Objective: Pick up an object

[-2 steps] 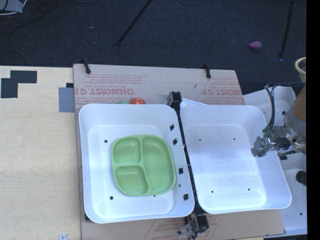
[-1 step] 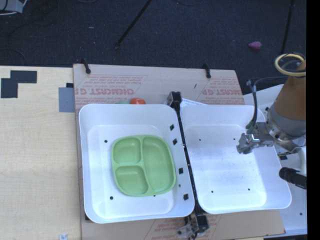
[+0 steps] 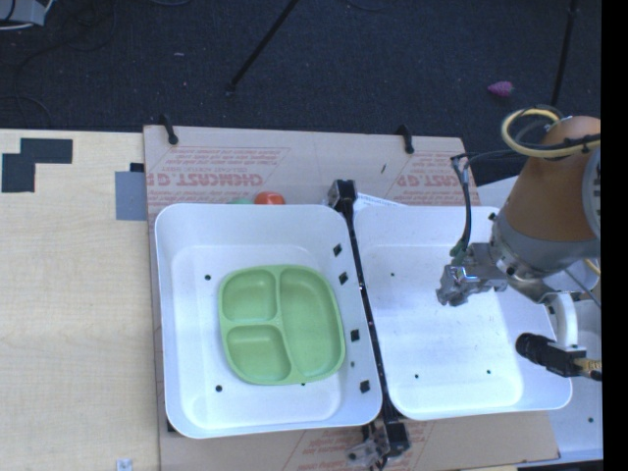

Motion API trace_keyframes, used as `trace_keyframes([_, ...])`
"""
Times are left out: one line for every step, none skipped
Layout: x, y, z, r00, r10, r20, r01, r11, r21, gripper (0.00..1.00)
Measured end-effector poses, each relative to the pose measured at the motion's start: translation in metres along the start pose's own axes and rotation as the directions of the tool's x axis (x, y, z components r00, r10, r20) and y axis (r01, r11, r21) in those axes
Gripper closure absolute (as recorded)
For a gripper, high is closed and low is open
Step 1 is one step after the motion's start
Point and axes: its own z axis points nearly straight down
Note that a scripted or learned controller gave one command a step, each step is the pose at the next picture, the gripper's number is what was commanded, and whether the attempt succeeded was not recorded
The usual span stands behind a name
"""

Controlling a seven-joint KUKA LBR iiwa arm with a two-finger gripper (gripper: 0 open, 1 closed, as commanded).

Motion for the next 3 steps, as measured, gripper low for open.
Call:
trace_keyframes([0.045, 0.01, 0.005, 1.0, 0.0, 0.0, 0.0, 1.0, 0.0, 1.0])
trace_keyframes([0.104, 0.022, 0.008, 1.0, -0.002, 0.0, 0.002, 1.0, 0.0, 1.0])
trace_keyframes([0.164, 0.021, 0.008, 1.0, -0.001, 0.001, 0.001, 1.0, 0.0, 1.0])
